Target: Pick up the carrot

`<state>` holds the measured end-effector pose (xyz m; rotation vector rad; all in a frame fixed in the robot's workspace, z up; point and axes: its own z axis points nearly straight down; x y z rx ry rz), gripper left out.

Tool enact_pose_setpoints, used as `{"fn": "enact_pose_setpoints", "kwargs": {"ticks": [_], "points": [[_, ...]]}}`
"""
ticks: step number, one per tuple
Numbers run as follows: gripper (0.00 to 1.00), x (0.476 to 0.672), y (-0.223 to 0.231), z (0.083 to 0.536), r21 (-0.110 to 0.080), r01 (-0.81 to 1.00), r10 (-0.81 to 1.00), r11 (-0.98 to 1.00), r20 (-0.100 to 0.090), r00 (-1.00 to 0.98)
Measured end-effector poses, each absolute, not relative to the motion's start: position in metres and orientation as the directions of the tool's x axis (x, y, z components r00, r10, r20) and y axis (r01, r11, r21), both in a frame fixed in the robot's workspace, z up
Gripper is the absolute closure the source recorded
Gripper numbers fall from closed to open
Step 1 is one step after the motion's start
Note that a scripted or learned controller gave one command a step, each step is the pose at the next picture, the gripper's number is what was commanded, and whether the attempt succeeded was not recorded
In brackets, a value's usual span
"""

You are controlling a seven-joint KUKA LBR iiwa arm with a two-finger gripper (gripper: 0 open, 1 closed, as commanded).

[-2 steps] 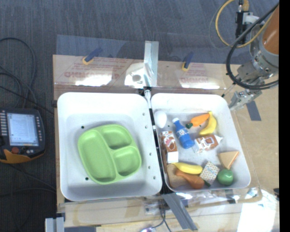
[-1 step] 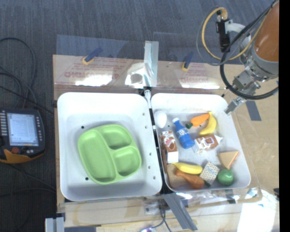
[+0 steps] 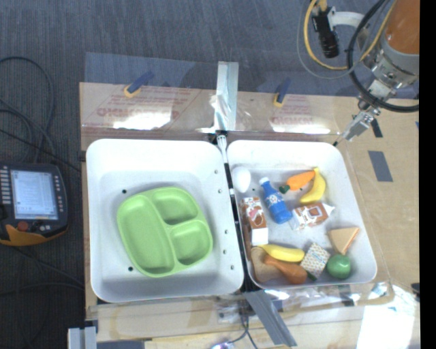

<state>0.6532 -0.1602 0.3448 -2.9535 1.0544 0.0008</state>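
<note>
The carrot [image 3: 300, 180] is small and orange with a bit of green at its left end. It lies in the upper middle of the right bin [image 3: 354, 177], touching a yellow banana [image 3: 315, 188] on its right. My gripper [image 3: 359, 126] hangs above the bench just beyond the right bin's far right corner, up and to the right of the carrot and well apart from it. The grey arm with its orange band [image 3: 407, 20] enters from the top right.
The right bin also holds a white egg [image 3: 242, 178], a blue bottle [image 3: 276, 202], snack packs [image 3: 313, 215], a wedge [image 3: 344, 238], a green ball [image 3: 338, 266], a second banana [image 3: 285, 253] and a brown piece [image 3: 289, 271]. A green divided plate [image 3: 163, 230] sits in the left bin [image 3: 109, 163].
</note>
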Motion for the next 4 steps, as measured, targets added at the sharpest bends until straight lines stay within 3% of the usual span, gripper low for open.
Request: {"fn": "enact_pose_setpoints", "kwargs": {"ticks": [1,2,3,4], "points": [[1.0,0.654,-0.159,0.354,-0.009,-0.636,-0.636,-0.772,-0.004,0.772],[1.0,0.669,-0.161,0.342,-0.005,-0.42,-0.42,-0.908,-0.001,0.908],[1.0,0.634,-0.153,0.307,-0.004,-0.235,-0.235,-0.972,-0.004,0.972],[1.0,0.636,-0.148,0.316,-0.01,-0.231,-0.231,-0.973,-0.002,0.973]]}}
